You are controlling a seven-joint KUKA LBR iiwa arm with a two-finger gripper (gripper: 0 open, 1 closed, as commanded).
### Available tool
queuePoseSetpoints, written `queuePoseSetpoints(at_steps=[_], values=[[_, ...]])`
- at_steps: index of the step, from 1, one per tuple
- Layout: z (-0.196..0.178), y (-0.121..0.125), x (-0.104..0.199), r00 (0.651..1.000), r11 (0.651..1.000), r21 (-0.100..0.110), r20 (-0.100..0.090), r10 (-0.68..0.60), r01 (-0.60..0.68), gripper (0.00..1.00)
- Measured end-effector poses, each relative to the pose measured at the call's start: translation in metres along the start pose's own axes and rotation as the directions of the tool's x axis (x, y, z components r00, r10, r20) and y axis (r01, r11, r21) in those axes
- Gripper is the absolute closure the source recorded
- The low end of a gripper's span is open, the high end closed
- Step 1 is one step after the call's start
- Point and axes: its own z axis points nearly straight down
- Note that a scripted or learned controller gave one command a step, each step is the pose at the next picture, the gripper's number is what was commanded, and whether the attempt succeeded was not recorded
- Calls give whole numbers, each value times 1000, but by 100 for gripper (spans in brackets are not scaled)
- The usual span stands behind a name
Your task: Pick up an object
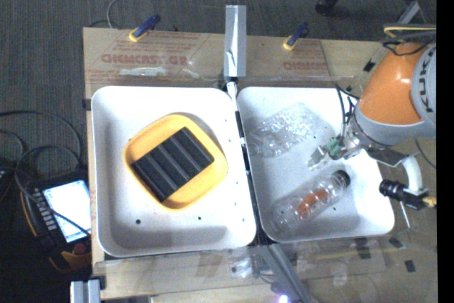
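Observation:
A clear plastic bottle (311, 199) with a dark cap lies on its side in the right bin (369, 220), something orange showing inside it. A crumpled clear plastic piece (286, 127) lies further back in the same bin. In the left bin (113, 117) rests a yellow block with a black ridged top (175, 160). My gripper (325, 153) hangs low in the right bin, between the crumpled plastic and the bottle's cap end, just above the cap. I see nothing held in it.
The arm, with its orange band (397, 85), covers the right bin's far right corner. A metal post (235, 46) stands behind the wall where the bins meet. Two clamps (144, 27) (296, 35) hold the cardboard backing.

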Motion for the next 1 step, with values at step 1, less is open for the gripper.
queuePoseSetpoints(at_steps=[1], values=[[-34,-42,45,1000,1000,0,0,-9,9,0]])
